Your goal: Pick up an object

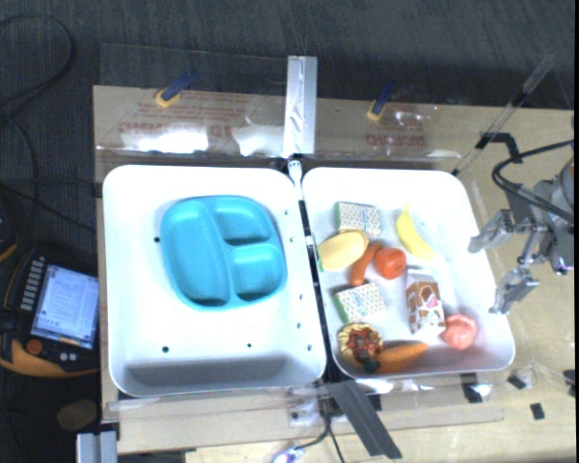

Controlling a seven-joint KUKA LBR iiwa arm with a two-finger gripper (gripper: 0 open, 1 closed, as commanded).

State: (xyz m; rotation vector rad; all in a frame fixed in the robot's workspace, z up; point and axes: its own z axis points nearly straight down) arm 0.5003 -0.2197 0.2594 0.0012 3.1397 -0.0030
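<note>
- Seen from above at a slant, a wooden desk (125, 114) carries two shallow white bins side by side.
- The left bin (135, 345) holds a blue divided tray (222, 249) with three compartments, lying a little toward 11 o'clock of the bin's middle.
- The right bin (463, 201) holds a cluster of toy foods.
- At about 12 o'clock in that cluster sits a green patterned box (357, 217), with a yellow banana (415, 234) beside it at 3 o'clock.
- Below the box lie a pale yellow potato-like piece (341, 250) and, touching it at 3 o'clock, an orange carrot piece (365, 260) and a red tomato (391, 262).
- A second green patterned box (362, 302) sits near the bin's middle; a red and white carton (424, 307) stands at its 3 o'clock.
- Along the 6 o'clock wall are a round, dark-speckled item (358, 340), an orange carrot (402, 356) and a pink round piece (459, 331).
- The end effector (517, 258) hovers at the right bin's 3 o'clock rim, outside the food cluster, its fingers spread wide with nothing between them.
- A handheld control pendant (53, 307) lies on the floor at 9 o'clock of the desk.
</note>
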